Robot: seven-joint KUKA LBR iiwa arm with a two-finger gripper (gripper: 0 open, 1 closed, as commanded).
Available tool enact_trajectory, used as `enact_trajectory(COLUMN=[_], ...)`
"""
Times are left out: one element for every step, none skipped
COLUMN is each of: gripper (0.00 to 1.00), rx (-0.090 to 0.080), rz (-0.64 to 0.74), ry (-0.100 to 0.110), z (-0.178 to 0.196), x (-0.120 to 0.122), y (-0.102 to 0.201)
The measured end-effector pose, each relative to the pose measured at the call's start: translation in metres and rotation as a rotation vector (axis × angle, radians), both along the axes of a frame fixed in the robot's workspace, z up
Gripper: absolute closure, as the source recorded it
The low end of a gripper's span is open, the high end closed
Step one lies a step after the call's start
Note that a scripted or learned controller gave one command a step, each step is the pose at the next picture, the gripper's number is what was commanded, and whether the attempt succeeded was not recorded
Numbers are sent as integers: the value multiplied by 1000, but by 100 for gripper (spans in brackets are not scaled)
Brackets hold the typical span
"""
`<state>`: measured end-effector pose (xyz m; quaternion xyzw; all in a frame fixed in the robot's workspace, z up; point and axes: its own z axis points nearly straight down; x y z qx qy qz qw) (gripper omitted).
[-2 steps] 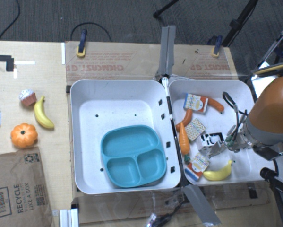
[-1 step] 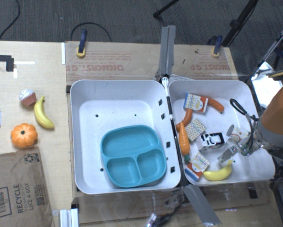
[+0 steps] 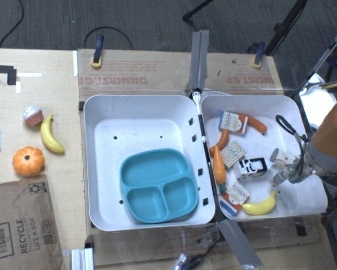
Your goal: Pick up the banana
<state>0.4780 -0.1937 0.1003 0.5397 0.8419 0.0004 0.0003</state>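
Observation:
A yellow banana [image 3: 260, 205] lies at the front of the right bin [image 3: 310, 198], its stem tip pointing up to the right. My gripper [image 3: 275, 167] hangs just above and to the right of it, over the bin's right half. Its two grey fingers [image 3: 274, 155] stand apart, so it is open with nothing between them. A second banana [image 3: 51, 135] lies on the wooden bench far to the left, outside both bins.
The right bin also holds two carrots [image 3: 219, 165], small snack boxes [image 3: 232, 121], a black-and-white object [image 3: 252, 166] just left of the gripper and a black loop [image 3: 286, 125]. A blue divided tray [image 3: 157, 184] sits in the left bin. A cupcake [image 3: 32, 116] and a pumpkin [image 3: 28, 161] flank the bench banana.

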Motion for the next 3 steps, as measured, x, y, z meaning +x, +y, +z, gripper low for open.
enact_trajectory(gripper=[0,0,0], rx=[0,0,-1], rz=[0,319,294], ry=[0,0,0], z=[0,11,-9], x=[0,0,0], y=[0,39,-9])
